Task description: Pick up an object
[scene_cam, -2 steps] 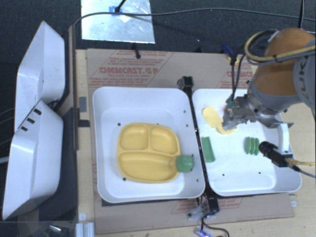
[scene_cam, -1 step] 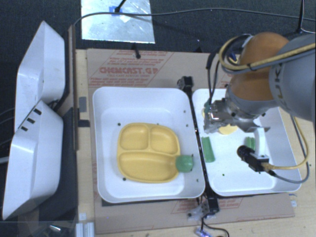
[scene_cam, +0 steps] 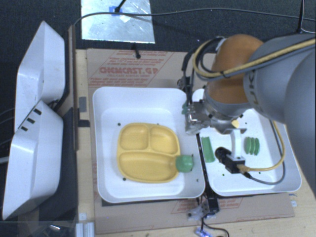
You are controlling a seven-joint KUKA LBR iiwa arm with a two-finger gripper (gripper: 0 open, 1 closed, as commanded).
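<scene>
A yellow divided plate (scene_cam: 147, 152) lies in the left bin (scene_cam: 111, 132). A small green cup-like piece (scene_cam: 185, 163) rests at the plate's right edge. In the right bin (scene_cam: 276, 181) lie a green stick (scene_cam: 207, 149) and a green ridged piece (scene_cam: 252, 145). A bit of yellow (scene_cam: 235, 124) peeks out beside the wrist. My gripper (scene_cam: 195, 121) hangs over the wall between the two bins, just above the green stick and up-right of the green cup-like piece. The arm's bulk covers much of the right bin's far half.
A brown cardboard sheet (scene_cam: 131, 68) lies under both bins. White housings (scene_cam: 37, 112) stand at the left of the bench. A shiny metal plate (scene_cam: 117, 13) sits at the back. Cables loop around the wrist.
</scene>
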